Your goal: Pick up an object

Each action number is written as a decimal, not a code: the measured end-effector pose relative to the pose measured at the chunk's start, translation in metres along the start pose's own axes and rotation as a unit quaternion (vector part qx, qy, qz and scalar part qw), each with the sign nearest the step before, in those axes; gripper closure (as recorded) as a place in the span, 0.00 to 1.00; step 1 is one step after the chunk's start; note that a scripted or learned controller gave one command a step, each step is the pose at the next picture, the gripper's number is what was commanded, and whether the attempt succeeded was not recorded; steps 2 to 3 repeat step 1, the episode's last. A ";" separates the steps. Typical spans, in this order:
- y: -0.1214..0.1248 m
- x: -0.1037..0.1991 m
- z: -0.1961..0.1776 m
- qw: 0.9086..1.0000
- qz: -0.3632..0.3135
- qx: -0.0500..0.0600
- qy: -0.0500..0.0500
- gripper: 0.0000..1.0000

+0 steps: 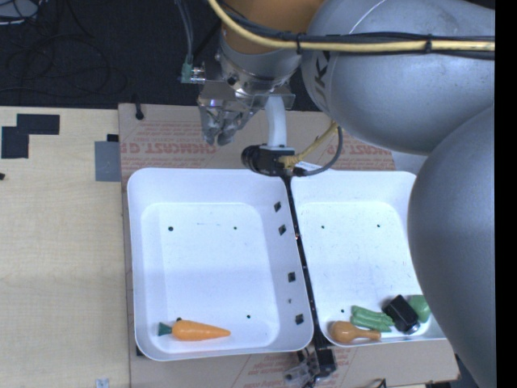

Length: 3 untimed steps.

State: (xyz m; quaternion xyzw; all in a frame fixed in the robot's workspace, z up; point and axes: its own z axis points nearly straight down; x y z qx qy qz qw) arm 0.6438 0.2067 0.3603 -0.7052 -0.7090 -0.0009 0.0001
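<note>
From my remote station I saw the gripper (222, 129) hanging above the far rim of the left bin (137, 257), over the brown cardboard sheet (161, 140) that lay under both bins. Its metal fingertips (216, 133) sat bunched close together with nothing between them, so I read them as closed on air, though the slanted view made the gap hard to judge.

Well below the fingers in the view, at the near edge of the left bin, lay an orange carrot (198, 330) with its green top pointing left. It rested flat on the bin floor, well apart from the fingers.

To the right of the fingers and far toward the near corner, the right bin (355, 192) held a small cluster of things. A tan pear-shaped piece (352, 333) lay along the near wall. Just beside it a green bean-like piece (371, 318) lay, and a black block (401, 313) sat tilted next to that. A rounder green item (419, 306) touched the black block and was partly hidden by the arm (404, 63).

Just right of the fingers, a black fitting (262, 159) with a yellow cable sat at the far end of the dark divider (292, 249) between the two bins. The grey bulk of the arm filled the upper right.
</note>
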 end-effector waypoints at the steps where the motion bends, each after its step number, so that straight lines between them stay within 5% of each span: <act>1: 0.000 -0.048 -0.048 1.000 0.004 -0.001 -0.001 1.00; 3: 0.000 -0.048 -0.048 1.000 0.004 -0.001 -0.001 1.00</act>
